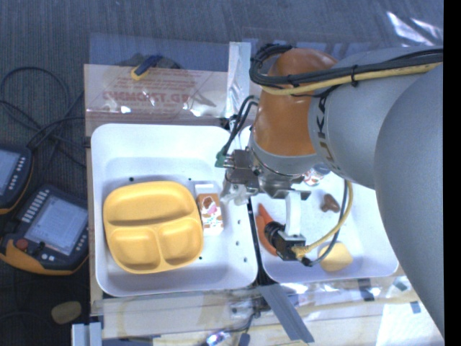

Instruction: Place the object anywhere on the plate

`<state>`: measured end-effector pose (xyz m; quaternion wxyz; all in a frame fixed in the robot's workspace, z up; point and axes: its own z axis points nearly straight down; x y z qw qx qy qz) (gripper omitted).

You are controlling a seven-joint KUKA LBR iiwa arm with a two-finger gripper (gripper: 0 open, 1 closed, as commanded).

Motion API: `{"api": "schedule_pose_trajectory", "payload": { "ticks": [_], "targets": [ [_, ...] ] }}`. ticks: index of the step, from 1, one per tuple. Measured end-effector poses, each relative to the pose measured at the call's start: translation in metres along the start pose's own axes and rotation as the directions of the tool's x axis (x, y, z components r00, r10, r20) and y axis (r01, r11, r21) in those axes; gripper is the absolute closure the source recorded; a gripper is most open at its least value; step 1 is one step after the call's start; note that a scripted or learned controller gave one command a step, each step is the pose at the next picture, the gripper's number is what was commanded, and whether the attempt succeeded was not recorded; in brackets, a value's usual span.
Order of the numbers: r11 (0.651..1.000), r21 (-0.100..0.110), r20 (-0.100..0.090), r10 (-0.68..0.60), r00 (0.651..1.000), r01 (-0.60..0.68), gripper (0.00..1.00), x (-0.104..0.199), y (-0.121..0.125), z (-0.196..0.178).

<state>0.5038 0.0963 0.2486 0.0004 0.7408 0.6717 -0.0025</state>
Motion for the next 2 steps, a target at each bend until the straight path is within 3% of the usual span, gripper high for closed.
{"api": "schedule_pose_trajectory", "payload": {
  "ticks": [1,2],
  "targets": [
    [0.954,-0.008,-0.005,-0.299,0.954,0.298,1.0,0.047,0.047,0.129],
    [0.894,-0.001,-0.002,-0.449,0.894,0.449,1.0,0.062,0.026,0.025]
  ]
}}
